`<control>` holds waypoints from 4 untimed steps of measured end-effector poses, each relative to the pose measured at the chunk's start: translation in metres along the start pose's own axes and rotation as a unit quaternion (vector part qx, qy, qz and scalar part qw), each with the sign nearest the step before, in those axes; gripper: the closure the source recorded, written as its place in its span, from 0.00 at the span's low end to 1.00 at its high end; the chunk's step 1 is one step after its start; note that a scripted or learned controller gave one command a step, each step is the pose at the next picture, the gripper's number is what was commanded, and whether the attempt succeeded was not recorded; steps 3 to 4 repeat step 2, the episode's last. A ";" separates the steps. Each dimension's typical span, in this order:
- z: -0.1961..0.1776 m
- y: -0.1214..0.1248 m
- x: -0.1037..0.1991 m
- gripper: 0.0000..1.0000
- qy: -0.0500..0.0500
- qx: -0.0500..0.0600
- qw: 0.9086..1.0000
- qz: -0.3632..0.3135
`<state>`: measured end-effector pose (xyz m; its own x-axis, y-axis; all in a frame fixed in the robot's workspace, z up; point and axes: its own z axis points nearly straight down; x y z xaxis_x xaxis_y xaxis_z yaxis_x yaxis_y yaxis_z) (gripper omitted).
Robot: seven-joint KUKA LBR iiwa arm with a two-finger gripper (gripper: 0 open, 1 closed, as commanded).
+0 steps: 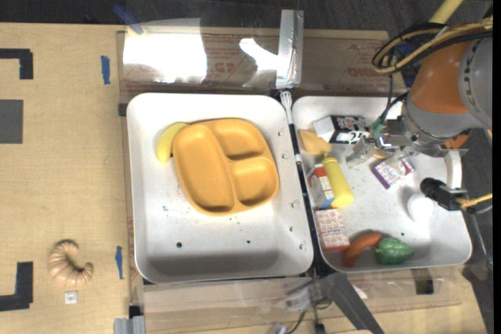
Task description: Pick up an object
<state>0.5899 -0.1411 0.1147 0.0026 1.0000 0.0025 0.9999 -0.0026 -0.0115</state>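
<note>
Orange-and-green toy carrot (374, 246), apparently plastic, in right bin (450, 246)

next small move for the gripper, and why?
Probably a short descent straight down. The gripper sits over the upper part of the right bin, with the yellow bottle and purple packet close below it. Nothing shows between its fingers, so no pick has happened yet.

The tan bench (63, 168) bears two white bins (149, 192) and a croissant-like toy (70, 262)
</note>
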 end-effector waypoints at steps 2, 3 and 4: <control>0.020 0.039 -0.048 0.00 -0.006 -0.015 0.992 -0.128; 0.020 0.039 -0.048 0.00 -0.006 -0.015 0.992 -0.128; 0.020 0.039 -0.048 0.00 -0.006 -0.015 0.992 -0.128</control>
